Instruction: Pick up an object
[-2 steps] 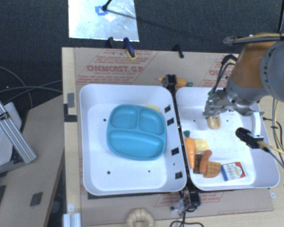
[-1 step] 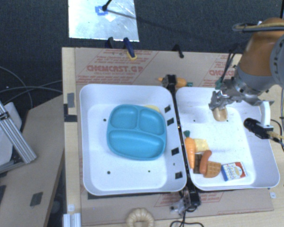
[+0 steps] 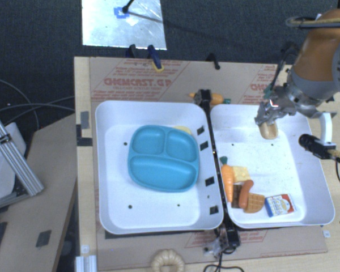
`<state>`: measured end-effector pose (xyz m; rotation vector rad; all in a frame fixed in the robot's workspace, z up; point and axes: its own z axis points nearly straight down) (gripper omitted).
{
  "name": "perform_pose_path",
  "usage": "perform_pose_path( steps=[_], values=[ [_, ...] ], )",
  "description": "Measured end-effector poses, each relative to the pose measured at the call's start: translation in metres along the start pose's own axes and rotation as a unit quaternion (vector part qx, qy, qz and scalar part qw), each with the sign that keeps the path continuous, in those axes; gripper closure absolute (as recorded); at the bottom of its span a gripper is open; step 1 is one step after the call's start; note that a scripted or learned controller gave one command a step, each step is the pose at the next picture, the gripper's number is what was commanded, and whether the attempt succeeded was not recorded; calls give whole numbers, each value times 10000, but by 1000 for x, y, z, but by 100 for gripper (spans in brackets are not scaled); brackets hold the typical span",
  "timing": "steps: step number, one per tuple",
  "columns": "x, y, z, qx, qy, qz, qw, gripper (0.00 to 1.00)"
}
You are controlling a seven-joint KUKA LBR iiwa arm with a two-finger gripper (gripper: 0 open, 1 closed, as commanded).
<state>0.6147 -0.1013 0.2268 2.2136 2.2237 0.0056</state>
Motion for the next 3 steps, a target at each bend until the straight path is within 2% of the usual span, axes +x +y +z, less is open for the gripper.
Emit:
perform_pose_path(
  steps=[1,2,3],
  values=[
    [55,-8,11,23,12,-24,10000,100],
    [106,-10,-3,14,15,-29,10000,100],
    [156,-25,11,30,14,-22,10000,100]
  ],
)
